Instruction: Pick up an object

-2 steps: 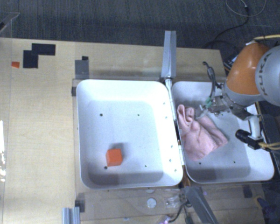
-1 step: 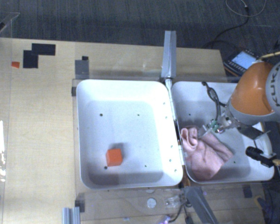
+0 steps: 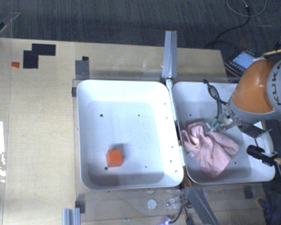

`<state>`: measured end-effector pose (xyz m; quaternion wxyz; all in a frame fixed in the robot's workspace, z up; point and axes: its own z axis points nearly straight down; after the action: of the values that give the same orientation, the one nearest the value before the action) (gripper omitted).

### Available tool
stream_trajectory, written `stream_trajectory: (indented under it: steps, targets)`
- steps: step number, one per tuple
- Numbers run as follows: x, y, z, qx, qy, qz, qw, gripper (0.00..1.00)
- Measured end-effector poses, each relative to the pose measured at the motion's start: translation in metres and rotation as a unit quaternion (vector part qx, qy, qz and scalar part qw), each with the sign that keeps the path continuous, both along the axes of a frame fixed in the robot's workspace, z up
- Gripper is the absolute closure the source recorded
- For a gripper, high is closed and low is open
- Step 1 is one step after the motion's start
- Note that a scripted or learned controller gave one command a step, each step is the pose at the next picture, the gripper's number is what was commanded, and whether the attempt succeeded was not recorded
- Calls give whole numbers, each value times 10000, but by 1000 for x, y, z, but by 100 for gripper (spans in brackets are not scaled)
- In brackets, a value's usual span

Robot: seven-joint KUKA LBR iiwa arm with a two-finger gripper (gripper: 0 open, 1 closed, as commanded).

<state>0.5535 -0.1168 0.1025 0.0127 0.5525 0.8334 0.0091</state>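
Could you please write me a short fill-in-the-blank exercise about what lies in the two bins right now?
1. The orange block lies in the ____ bin.
2. The crumpled cloth in the right bin is ____ in colour.
3. The hand is over the cloth's ____ edge.
4. The left bin holds ____ object.

Missing words: left; pink; upper; one

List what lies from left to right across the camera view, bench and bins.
Small orange tag → black L-shaped marker → orange block in the left bin → pink cloth in the right bin → orange band.
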Motion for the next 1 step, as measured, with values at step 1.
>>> stream_trajectory:
  steps: [1]
  targets:
    - [0,-1,0,-5,0,-2,10000,0]
